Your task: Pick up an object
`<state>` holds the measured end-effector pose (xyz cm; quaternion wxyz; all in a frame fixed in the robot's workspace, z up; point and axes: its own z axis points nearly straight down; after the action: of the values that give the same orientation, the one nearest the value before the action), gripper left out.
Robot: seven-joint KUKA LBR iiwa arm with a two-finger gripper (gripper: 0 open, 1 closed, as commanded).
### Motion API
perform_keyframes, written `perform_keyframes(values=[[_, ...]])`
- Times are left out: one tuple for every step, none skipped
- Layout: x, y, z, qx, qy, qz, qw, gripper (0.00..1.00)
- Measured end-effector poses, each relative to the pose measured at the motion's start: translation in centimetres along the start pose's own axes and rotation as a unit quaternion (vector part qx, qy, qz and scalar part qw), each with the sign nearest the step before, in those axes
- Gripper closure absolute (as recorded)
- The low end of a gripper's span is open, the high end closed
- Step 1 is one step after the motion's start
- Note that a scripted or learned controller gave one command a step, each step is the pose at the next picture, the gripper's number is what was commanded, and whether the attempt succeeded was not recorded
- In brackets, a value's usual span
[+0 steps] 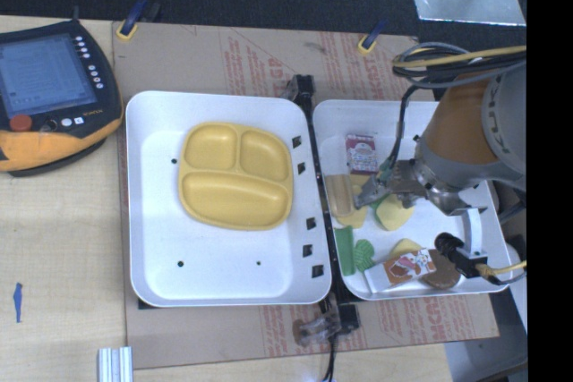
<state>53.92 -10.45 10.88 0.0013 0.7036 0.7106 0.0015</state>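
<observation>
I see the gripper (pixel 374 190) low in the right bin (pixel 407 112), its dark fingers over the pale yellow pieces (pixel 392 214). I cannot tell if the fingers are open or closed, and nothing is clearly between them. Just far of them lies a small red and white packet (pixel 362 152); its print is too small to read. Near the front wall lie a green toy (pixel 356 253) and a brown and white carton (pixel 414 267) with an unreadable label. The arm (pixel 466 139) hides the bin's right part. The left bin (pixel 152 192) holds a yellow divided plate (pixel 236 174). At far left, a teach pendant (pixel 49 94), screen text illegible.
</observation>
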Motion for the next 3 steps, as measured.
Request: perform_keyframes(values=[[-3.5, -6.7, 1.8, 0.006, 0.001, 0.004, 1.0, 0.0], [-3.5, -6.4, 0.7, 0.004, 0.0, 0.003, 1.0, 1.0], [2.7, 0.5, -8.9, -0.003, 0.0, -0.002, 1.0, 1.0]])
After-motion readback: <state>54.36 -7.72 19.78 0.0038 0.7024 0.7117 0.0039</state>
